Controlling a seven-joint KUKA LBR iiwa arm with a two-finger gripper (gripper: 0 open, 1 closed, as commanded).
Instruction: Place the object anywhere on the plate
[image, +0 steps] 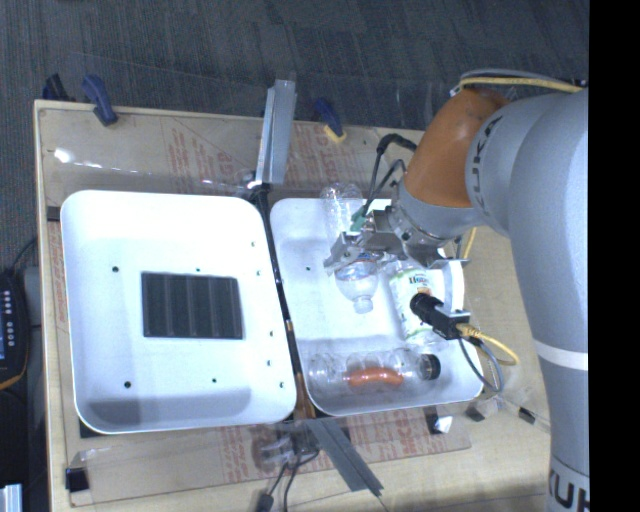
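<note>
Gripper (352, 252) low inside the right bin (300, 300), task barely begun.
Near a clear bottle (358, 285); its grip cannot be told, and nothing sits on any plate.

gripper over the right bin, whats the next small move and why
Probably lift straight up a little. The gripper sits low in the right white bin over a clear plastic bottle, while the dark ribbed rectangular plate lies in the left white bin.

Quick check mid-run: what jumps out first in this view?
The grey arm with its orange band reaches in from the right, its hand low over the right bin among clear plastic bottles. In the left bin, a dark ribbed plate lies flat at the centre.
</note>
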